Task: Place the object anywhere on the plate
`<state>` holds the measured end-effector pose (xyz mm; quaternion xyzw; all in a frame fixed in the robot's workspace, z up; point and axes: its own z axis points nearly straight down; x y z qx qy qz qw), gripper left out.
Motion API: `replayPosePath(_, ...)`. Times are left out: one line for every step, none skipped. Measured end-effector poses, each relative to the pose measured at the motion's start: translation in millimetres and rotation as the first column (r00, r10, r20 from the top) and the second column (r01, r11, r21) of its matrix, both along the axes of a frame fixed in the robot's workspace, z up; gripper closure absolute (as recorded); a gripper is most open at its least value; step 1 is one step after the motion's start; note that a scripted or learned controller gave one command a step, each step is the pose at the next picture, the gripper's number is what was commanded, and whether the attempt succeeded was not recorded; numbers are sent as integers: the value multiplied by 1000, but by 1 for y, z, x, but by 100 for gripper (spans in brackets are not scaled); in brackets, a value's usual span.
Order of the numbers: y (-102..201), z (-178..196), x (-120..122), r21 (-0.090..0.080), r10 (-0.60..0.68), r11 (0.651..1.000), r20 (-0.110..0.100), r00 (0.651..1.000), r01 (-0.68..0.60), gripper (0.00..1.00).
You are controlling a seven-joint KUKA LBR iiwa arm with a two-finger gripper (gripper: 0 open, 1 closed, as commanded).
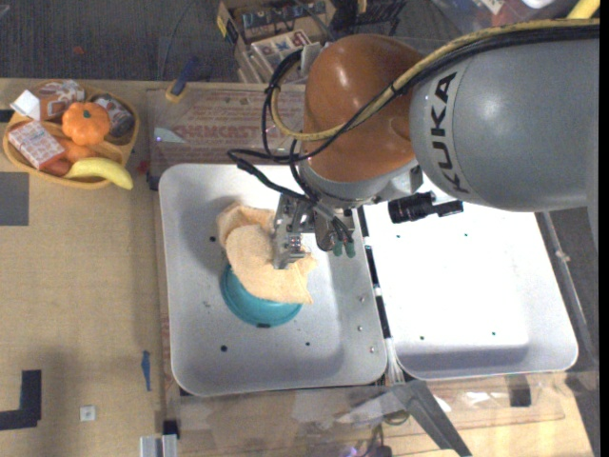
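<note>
Metal-grey and dark, the two-finger gripper (290,246) is seen low over the left white bin (190,350), hanging from the grey arm with the orange band (357,103) that reaches in from the right. Its tips are planted on the pale tan, floppy, flatbread-like object (262,255), but whether they are spread, closed, or pinched on the material cannot be told, since the tips merge with the pale surface beneath them. The tan object is draped over the teal round plate (257,307), of which a lower crescent is left showing; the object's upper part is spread beyond the plate rim toward the bin's upper middle, so it is judged to be partly on the plate rather than squarely settled. The relation that matters is read as follows: the plate's centre lies just below and slightly left of the gripper, and the object's long axis runs from upper left to lower right, across the plate. A short shift toward the lower left would be called for to bring more of the object over the plate. The right white bin (476,341) is passed over by the arm.
</note>
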<state>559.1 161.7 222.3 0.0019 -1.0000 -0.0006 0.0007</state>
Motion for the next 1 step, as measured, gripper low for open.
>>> replayPosePath(0,0,0,0,0,1000,0,1000,0,0)
